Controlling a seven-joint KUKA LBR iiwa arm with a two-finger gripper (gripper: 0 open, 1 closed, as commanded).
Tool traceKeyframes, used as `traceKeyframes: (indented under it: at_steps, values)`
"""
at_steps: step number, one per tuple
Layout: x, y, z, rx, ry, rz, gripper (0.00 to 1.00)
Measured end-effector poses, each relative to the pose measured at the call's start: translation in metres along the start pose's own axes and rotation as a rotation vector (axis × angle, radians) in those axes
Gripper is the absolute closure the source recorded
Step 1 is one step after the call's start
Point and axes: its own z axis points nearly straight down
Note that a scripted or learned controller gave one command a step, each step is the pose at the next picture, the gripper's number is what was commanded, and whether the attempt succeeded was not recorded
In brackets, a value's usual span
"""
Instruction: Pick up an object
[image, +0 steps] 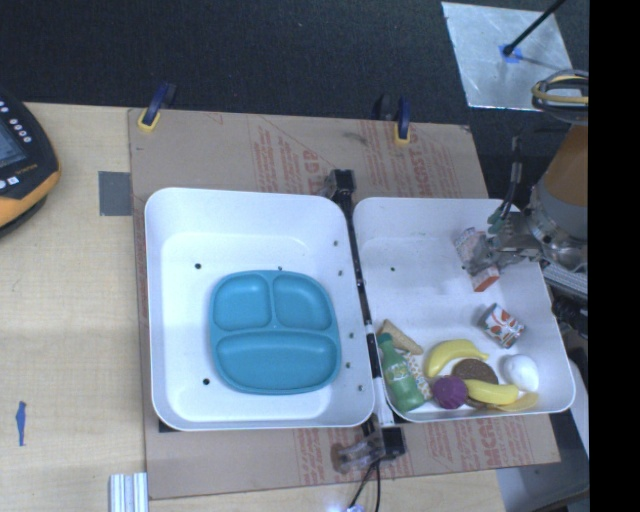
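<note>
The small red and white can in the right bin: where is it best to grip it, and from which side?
Grip the small can across its short width, coming straight down from above. It lies alone on the bare floor of the right bin, apart from the bananas and the white egg, so both fingers probably have room beside it.

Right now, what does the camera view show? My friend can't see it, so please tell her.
A robot gripper hovers over the right white bin, which holds toy bananas, a green bottle and other play food bunched at its near end. The left bin holds a blue divided plate.
</note>
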Motion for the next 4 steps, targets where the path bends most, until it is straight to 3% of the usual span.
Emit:
traceKeyframes:
  at_steps: [1, 2, 3, 4]
  values:
    - [0.020, 0.013, 0.078, 0.008, 0.001, -0.008, 1.00]
    - [0.019, 0.013, 0.074, 0.004, -0.001, -0.005, 0.00]
    - [0.004, -0.044, 0.100, 0.010, 0.001, -0.003, 0.00]
    - [0.021, -0.085, 0.098, 0.007, 0.002, -0.005, 0.00]
